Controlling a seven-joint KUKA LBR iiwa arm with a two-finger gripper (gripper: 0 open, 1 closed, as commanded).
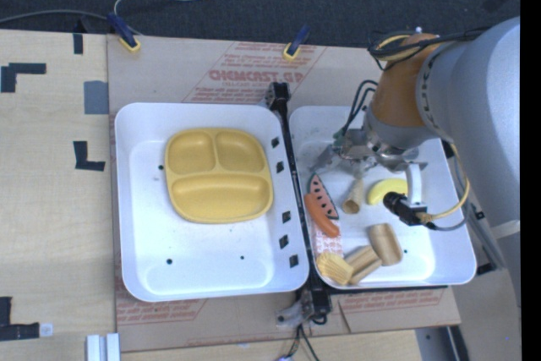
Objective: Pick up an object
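Note:
My gripper (342, 165) hangs low over the back left part of the right bin (439, 266), open, and I see nothing between its fingers. Just in front of it lies a small beige peg (352, 199). Left of the peg is a red watermelon-slice toy (322, 205). A yellow banana-like piece (387, 189) sits to the right, partly under the arm's black cable fitting. Nearer the front lie a tan wooden cylinder (385, 243), a tan block (364, 263) and a yellow ridged piece (336, 269).
The left bin (139, 266) holds a yellow divided plate (219, 174) in its back half. A black divider (290, 182) runs between the bins. The grey arm with its orange band (397, 89) covers the right bin's back right corner.

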